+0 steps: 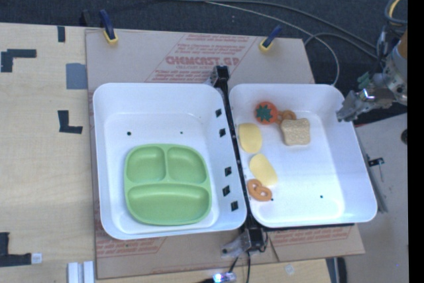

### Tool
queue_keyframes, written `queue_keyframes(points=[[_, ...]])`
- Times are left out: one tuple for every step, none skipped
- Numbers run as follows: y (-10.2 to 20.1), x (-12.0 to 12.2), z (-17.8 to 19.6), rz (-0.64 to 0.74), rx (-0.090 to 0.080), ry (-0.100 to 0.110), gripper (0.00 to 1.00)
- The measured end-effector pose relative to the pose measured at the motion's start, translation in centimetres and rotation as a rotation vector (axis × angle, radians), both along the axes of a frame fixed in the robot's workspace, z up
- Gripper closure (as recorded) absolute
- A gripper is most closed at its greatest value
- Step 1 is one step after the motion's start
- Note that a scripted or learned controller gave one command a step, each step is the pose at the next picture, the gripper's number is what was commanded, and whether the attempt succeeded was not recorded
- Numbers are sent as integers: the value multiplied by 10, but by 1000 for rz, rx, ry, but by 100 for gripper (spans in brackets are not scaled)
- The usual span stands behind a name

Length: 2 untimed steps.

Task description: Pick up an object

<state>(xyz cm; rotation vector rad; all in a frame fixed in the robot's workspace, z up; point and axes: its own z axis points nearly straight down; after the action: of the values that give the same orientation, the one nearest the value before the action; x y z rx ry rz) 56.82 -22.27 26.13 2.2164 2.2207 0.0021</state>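
The right bin (344, 169) holds several toy foods. An orange-red tomato with a green top (265, 112) lies near its back. A tan bread slice (295, 132) rests to the right of it, with a small brown piece (287, 116) between them. Two pale yellow ovals (250, 138) (263, 169) lie along the left side, and an orange pretzel ring (259, 190) sits in front of them. My gripper (350, 107) hangs at the bin's right rim, to the right of the bread, with nothing seen in it.
The left bin (109, 109) carries a green divided plate (167, 183). Black clips run along the seam (228, 156) between the bins. Cardboard lies under both bins, pinned by two clamps (108, 28) (269, 41). Cables cross the dark floor behind.
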Motion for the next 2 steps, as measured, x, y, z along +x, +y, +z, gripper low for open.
queue_keyframes(points=[[47,2,-12,3,3,5,100],[98,-3,-6,4,3,4,100]])
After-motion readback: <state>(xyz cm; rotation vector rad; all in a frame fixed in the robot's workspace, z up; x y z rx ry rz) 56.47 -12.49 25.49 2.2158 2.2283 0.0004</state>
